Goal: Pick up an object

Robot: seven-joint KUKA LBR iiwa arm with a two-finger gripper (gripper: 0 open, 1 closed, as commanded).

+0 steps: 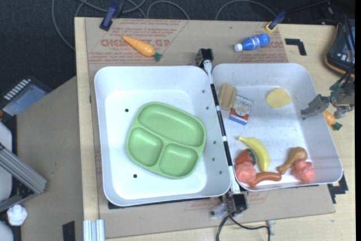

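Nearest the camera, a sausage (pixel 266 178) was seen along the right bin's (pixel 316 84) near wall, flanked by pink pieces (pixel 304 171), a drumstick (pixel 291 158) and a banana (pixel 255 150). Farther back lay a small carton (pixel 241 109), a tan block (pixel 227 96) and a yellow slice (pixel 278 97). A green divided plate (pixel 166 139) was held in the left bin (pixel 113 87). The gripper (pixel 324 107) was placed over the right bin's right rim; its state could not be told.
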